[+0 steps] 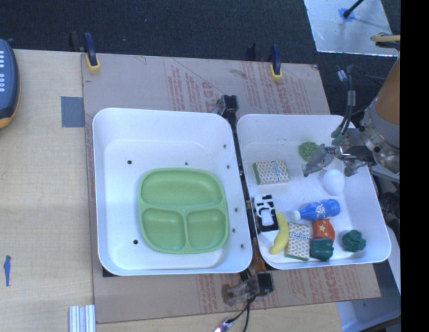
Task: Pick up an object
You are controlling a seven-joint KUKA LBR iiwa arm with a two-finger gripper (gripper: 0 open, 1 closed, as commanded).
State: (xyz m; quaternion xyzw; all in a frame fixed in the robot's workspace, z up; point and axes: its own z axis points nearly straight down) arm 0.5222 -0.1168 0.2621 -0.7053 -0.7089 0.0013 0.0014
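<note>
Gripper (330,159) sits over the right bin (284,126), near its far right side, fingers spread, nothing between them. Closest targets: white egg-like object (333,180) just below it, green lump (308,149) just beside it.

Risk: the two sit close, so closing could nudge one away or catch neither; the round white one looks likely to slip.

Also in that bin: patterned box (270,172), blue bottle (318,209), banana (281,233), all crowded toward the near end. Left bin (107,126) holds a green divided plate (183,209).
</note>
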